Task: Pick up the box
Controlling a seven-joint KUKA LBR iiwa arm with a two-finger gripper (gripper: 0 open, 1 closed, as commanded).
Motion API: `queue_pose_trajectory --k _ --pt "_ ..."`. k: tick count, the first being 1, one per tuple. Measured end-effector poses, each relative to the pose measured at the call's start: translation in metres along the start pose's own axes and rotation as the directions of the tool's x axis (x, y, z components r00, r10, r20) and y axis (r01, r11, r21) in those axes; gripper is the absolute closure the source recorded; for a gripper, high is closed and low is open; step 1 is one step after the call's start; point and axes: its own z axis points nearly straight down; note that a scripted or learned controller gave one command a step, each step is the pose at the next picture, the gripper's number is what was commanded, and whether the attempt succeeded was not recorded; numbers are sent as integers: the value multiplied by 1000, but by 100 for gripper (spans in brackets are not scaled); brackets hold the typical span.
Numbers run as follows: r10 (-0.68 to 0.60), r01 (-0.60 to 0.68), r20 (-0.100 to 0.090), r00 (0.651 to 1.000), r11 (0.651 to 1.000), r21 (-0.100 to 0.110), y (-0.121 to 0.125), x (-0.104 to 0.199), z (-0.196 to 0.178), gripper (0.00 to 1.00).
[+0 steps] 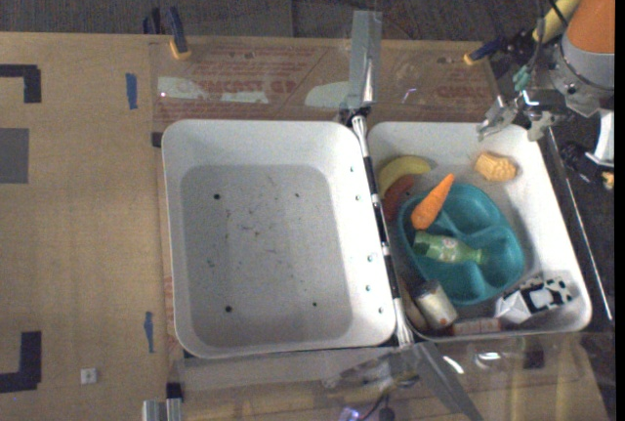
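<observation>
- we see two shallow white plastic bins side by side on a tan wooden bench (78, 214); the left bin (186, 150) shows a grey, speckled floor, and the right bin (557, 214) holds all the clutter.
- the grey arm with its orange band (596, 19) reaches in from the upper right, and its two-finger gripper (513, 116) hangs over the far right corner of the right bin, at about the rim.
- the thin metal fingers (491, 122) look spread apart, with nothing between them — though they are small and a little blurred.
- the box — a small black-and-white patterned carton (539, 297) — lies in the near right corner of the right bin, just beside the teal dish and well apart from the gripper.
- a teal plastic divided dish (488, 263) sits in the middle of that bin; an orange toy carrot (432, 201) lies tilted across its far left edge, and a pale green bottle-like piece (447, 248) lies inside it.
- a small tan, lumpy toy (496, 167) rests on the bin floor near the gripper, apart from it.
- a yellow-green rounded piece (405, 170) and a reddish-brown one (394, 199) sit at the left side of the right bin, partly under the dish.
- a small cylindrical can (435, 304) lies at the near left, touching the dish's edge.
</observation>
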Motion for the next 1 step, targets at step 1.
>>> queue_pose_trajectory --k 1 --pt "122 -122 2 993 993 -2 -3 -3 -67 0"
